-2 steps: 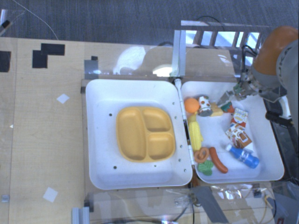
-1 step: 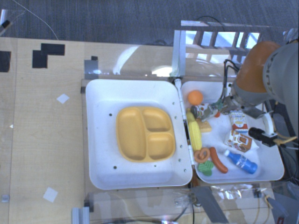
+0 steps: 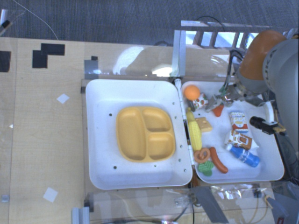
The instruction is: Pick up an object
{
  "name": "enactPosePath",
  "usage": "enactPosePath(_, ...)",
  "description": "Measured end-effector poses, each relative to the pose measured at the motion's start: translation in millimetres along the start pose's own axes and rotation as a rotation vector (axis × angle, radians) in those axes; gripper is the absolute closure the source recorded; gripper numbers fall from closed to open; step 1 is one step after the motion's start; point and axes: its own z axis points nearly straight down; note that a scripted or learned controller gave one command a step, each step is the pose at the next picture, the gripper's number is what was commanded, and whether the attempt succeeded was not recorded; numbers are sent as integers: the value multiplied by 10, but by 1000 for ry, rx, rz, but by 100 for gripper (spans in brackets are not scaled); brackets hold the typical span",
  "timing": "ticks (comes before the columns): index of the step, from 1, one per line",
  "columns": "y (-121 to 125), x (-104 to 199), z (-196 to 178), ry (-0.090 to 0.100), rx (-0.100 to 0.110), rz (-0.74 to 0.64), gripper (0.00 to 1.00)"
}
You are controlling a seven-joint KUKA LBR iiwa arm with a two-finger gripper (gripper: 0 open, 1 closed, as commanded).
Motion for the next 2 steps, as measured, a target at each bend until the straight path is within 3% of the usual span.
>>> enactPosePath(1,37,5,-147,-5,-9,-9,100)
enactPosePath(2,-172,36,-13,0,-2,190,100)
